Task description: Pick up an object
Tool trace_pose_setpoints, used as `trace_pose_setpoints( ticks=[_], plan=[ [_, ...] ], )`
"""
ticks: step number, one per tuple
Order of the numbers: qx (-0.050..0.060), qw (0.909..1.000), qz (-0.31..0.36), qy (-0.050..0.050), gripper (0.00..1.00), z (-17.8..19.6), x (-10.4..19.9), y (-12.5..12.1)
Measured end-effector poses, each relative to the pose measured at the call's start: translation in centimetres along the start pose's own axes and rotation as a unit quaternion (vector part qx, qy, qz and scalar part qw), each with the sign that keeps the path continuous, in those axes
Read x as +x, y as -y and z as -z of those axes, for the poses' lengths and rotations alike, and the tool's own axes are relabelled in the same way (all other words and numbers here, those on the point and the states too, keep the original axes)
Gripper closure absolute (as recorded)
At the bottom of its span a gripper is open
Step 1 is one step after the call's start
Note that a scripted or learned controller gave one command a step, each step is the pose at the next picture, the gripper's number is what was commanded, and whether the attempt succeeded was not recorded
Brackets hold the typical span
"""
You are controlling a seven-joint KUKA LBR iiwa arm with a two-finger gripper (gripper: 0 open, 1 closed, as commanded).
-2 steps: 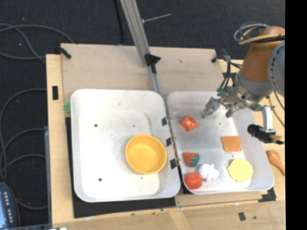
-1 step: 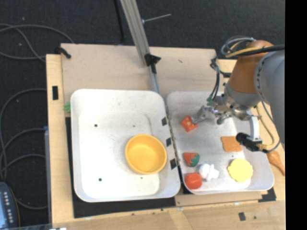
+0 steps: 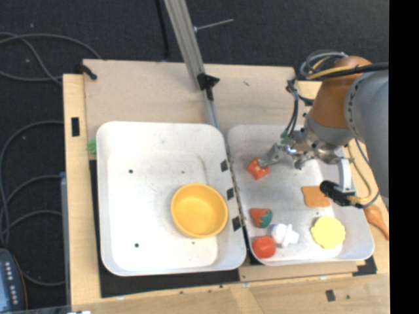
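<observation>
In the right bin (image 3: 281,136), my gripper (image 3: 265,163) reaches in from the right and hangs low over the bin's upper left part. A small orange-red block (image 3: 257,170) lies right at its tip, touching or nearly so; whether it is gripped I cannot tell. Further down the same bin are a red piece with a green top (image 3: 262,217), a red round thing (image 3: 264,246), a small white object (image 3: 284,234), a yellow disc (image 3: 327,232) and a flat orange piece (image 3: 314,197).
The left bin (image 3: 131,156) holds a yellow bowl (image 3: 198,210) near its right wall. An orange carrot-like thing (image 3: 378,220) lies at the right bin's right rim. A slanted metal post (image 3: 186,38) rises behind the bins.
</observation>
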State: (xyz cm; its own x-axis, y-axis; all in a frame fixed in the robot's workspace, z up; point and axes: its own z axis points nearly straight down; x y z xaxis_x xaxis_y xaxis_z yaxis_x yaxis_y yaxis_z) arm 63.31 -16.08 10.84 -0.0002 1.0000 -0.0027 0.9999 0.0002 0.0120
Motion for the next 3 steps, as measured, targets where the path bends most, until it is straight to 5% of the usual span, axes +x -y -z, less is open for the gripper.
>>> trace_pose_setpoints(
  ticks=[1,3],
  plan=[
    [-0.004,1.0,0.0,0.001,1.0,1.1,-0.1,-0.1],
    [0.002,1.0,-0.001,-0.001,1.0,11.3,-0.9,0.9]
  ],
)
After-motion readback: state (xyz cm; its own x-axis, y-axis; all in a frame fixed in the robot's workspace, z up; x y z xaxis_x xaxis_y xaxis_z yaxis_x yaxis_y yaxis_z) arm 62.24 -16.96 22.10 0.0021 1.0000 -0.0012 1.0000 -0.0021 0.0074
